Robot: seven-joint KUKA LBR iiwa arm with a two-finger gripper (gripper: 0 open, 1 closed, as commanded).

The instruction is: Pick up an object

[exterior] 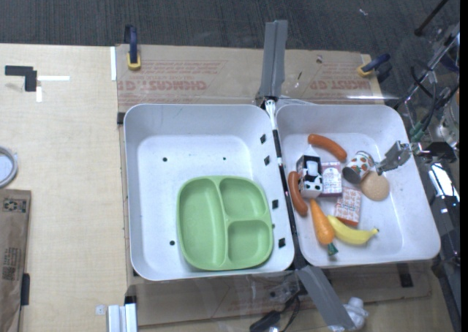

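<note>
Toys crowd the right-hand shallow white plastic bin, gathered toward its left and middle. A long orange-red toy sausage lies slanted near the bin's far side. Below it stands a small black-and-white cow-patterned carton, with a pale pink boxed packet touching its right side. A second red-orange sausage lies along the bin's left wall, just beside the carton. An orange plastic carrot with a green tip points toward the near wall, and a yellow plastic banana curves beside it, touching its lower part. A small red-and-white printed packet sits just above the banana. A tan egg-shaped toy rests to the right of the packets, and a round white ball with red and green markings sits just above it.

The grey end effector reaches in from the right over this bin, its tip near the ball and the egg; whether its fingers are apart or together cannot be told, and nothing is seen between them.

The left-hand shallow white plastic bin holds a light green three-compartment plastic plate lying flat toward its near side. Both bins sit side by side on the pale wooden table.
</note>
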